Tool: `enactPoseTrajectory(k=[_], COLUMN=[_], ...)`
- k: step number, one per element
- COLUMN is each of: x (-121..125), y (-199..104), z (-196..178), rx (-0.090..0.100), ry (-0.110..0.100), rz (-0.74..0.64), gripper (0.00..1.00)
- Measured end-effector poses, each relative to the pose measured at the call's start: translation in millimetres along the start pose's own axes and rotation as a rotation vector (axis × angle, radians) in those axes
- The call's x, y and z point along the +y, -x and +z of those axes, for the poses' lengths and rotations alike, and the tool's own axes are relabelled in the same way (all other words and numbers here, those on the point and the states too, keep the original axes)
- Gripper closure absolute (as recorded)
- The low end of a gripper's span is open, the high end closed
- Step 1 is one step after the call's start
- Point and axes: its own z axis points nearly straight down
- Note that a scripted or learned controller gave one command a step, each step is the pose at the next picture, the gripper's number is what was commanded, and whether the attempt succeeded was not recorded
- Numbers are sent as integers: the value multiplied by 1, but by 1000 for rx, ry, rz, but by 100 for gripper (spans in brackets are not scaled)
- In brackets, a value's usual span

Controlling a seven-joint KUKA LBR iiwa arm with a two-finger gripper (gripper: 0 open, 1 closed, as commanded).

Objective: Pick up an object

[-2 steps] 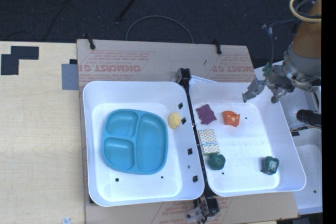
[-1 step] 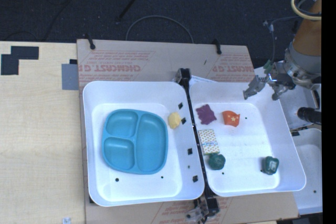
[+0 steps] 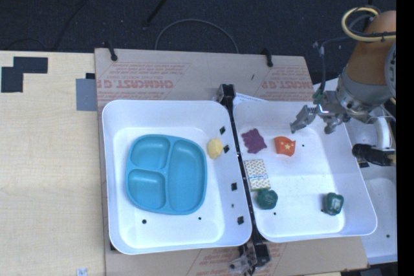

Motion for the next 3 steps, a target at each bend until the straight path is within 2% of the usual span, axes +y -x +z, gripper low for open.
enactPoseTrajectory(k=[1,2,3], x=[-2,-2,-2], y=[-5,-7,-7], z=[63,90,78], rx=[1,0,0], ry=[0,2,3], rz=[0,-1,0], gripper=[0,0,100])
